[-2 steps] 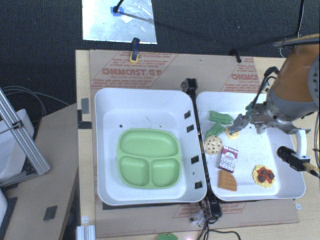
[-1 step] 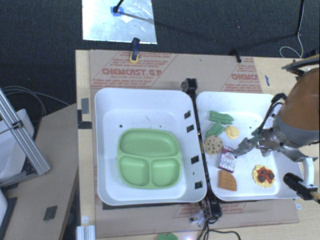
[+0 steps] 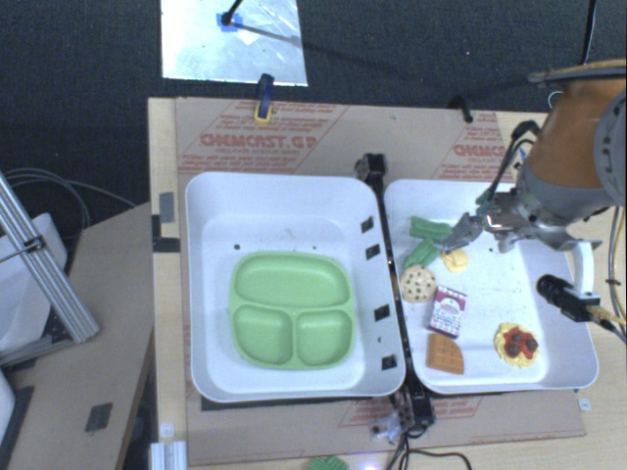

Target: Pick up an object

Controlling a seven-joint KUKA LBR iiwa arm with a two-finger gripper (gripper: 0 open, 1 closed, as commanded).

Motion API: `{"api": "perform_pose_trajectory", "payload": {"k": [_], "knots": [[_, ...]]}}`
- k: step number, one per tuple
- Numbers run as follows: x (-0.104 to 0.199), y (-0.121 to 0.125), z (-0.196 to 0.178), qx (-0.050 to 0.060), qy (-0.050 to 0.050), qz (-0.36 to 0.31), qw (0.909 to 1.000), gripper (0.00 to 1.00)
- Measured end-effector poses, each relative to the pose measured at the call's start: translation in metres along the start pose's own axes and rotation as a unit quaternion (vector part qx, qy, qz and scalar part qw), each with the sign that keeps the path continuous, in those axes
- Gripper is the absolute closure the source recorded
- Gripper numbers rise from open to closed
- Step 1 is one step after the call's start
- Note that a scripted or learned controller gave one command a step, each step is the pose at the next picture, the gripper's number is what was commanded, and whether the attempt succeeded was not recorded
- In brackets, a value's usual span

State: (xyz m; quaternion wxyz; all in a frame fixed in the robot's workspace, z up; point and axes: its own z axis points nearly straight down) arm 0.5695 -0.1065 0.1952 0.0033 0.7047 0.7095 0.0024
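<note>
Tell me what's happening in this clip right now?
A grey-and-orange arm reaches in from the right, its gripper low over the right bin, next to a small yellow piece and a green toy. Whether it grips anything is unclear. A cookie, a small carton, a cracker and a tart lie untouched. The left bin holds a green divided tray.

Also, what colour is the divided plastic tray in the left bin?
Light green; the camera view shows the divided plastic tray clearly.

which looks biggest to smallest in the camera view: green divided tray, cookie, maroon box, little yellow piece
1. green divided tray
2. maroon box
3. cookie, close to the box, so that order is unsure
4. yellow piece
</note>
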Motion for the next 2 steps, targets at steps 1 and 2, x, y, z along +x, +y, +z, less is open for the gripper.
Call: {"api": "perform_pose_trajectory", "payload": {"k": [1, 2], "knots": [[0.023, -0.076, 0.010, 0.006, 0.002, 0.003, 1.0000, 0.00], [-0.010, -0.064, -0.047, 0.000, -0.001, 0.004, 1.0000, 0.00]]}}
